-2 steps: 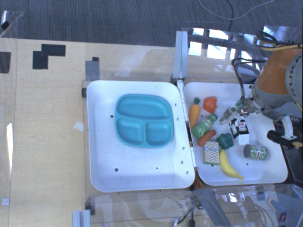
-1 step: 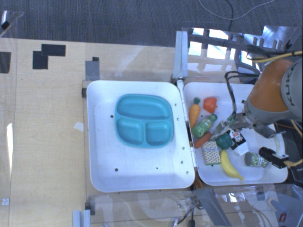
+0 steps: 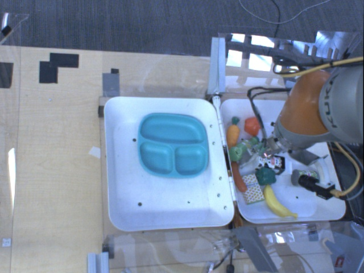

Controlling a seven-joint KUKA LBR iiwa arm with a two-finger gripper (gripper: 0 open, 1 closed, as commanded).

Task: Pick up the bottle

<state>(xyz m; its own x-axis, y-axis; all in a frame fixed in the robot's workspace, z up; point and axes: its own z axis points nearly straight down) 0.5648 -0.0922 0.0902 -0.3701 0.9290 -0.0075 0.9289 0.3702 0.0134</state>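
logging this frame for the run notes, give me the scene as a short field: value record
arm: grey with orange band, reaching in over the right bin
claw: low among the clutter in the right bin; grip state cannot be told
left bin: holds a blue divided tray
right bin: holds a carrot, a tomato, a banana, a dark green toy, a green item
bottle: cannot be picked out for certain in the clutter by the claw
task status: no lift visible
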